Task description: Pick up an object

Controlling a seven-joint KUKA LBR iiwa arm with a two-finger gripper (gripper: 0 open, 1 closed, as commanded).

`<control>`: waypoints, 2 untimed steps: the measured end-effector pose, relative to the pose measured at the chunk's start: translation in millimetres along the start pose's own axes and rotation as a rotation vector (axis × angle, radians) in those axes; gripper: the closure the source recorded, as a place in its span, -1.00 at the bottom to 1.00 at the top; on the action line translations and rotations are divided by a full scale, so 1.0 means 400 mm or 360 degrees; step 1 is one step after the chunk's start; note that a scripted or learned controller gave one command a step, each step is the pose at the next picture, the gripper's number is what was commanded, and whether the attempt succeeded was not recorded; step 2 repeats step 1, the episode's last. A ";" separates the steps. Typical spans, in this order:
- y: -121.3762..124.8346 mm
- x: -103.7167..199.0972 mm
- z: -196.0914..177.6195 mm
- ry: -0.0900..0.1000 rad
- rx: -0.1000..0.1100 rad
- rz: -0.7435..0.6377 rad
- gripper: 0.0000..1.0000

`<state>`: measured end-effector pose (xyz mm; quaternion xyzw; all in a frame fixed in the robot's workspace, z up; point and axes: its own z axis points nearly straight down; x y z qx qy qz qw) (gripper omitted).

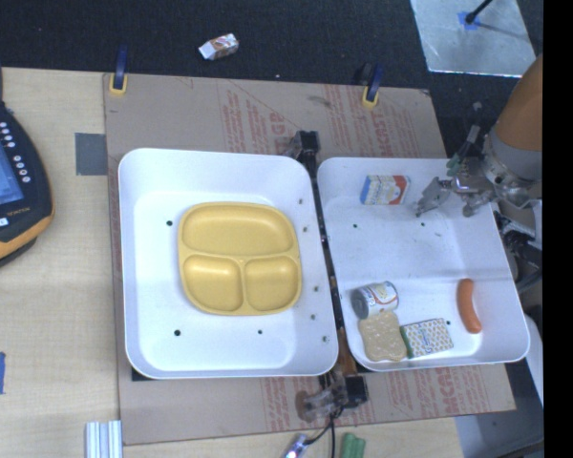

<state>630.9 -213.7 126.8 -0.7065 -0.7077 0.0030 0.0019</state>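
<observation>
The right bin (pixel 430 246) holds a small blue and white carton (pixel 384 190) at its far side. Near its front lie a tin can (pixel 374 299) on its side, a tan cracker-like slab (pixel 381 337), a green patterned packet (pixel 427 337) and an orange-red sausage (pixel 469 305). My gripper (pixel 449 198) hangs over the bin's far right corner, to the right of the carton, with its fingers spread and nothing between them.
The left bin (pixel 143 256) carries a yellow divided plate (pixel 239 257). A teach pendant (pixel 5 184) lies on the bench at far left. Blue clamps (pixel 369 84) pin the cardboard sheet at its far edge. A small wrapper (pixel 219 47) lies on the dark floor beyond.
</observation>
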 end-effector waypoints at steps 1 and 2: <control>0.065 0.152 -0.098 0.0003 -0.0010 -0.0005 -1.00; 0.065 0.152 -0.098 0.0003 -0.0010 -0.0005 -1.00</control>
